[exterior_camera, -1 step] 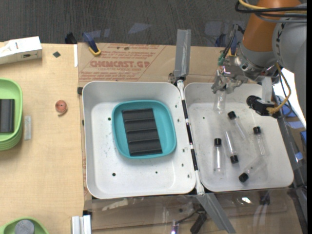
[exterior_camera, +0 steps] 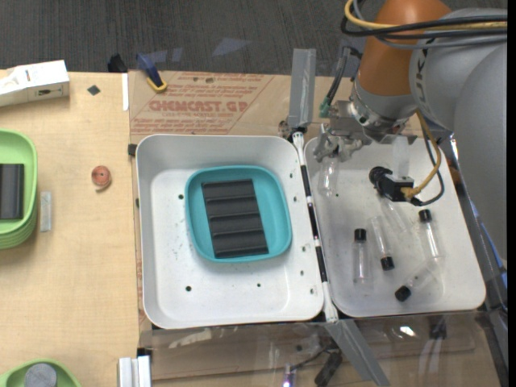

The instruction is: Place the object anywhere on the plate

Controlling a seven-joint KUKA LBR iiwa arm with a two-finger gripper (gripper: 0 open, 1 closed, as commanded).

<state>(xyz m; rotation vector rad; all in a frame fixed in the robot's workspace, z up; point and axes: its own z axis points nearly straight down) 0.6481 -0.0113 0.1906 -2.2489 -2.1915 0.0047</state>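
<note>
Cannot tell whether jaws are open or closed: two-finger gripper [exterior_camera: 334, 145] seen from above, tip details unclear against white bin wall. Positioned low over the far left corner of the shallow white right bin [exterior_camera: 455, 297], close to the divider between the two bins.

Noted in the right bin: several small clear plastic vials with black caps [exterior_camera: 359, 252], lying flat and scattered across the bin floor, apart from each other. Nearest vials well apart from the gripper, toward the near half of the bin. None seen at the gripper tip.

Found in the shallow white left bin [exterior_camera: 161, 285]: teal rounded-square plate [exterior_camera: 196, 196], roughly centred, slightly toward the far side. Resting on the plate, a black ribbed rectangular block [exterior_camera: 234, 218], covering most of the plate's middle, within its rim.

Observed above the gripper: grey arm with orange band [exterior_camera: 399, 31], entering from the right, yellow and black cables looped around it.

Recorded beyond the bins: brown printed cardboard sheet [exterior_camera: 205, 103] under the far edge of the left bin; light wooden bench top [exterior_camera: 72, 289] at left, bearing a stack of green trays [exterior_camera: 20, 147], a small reddish disc [exterior_camera: 100, 176] and a white box [exterior_camera: 32, 83].
</note>
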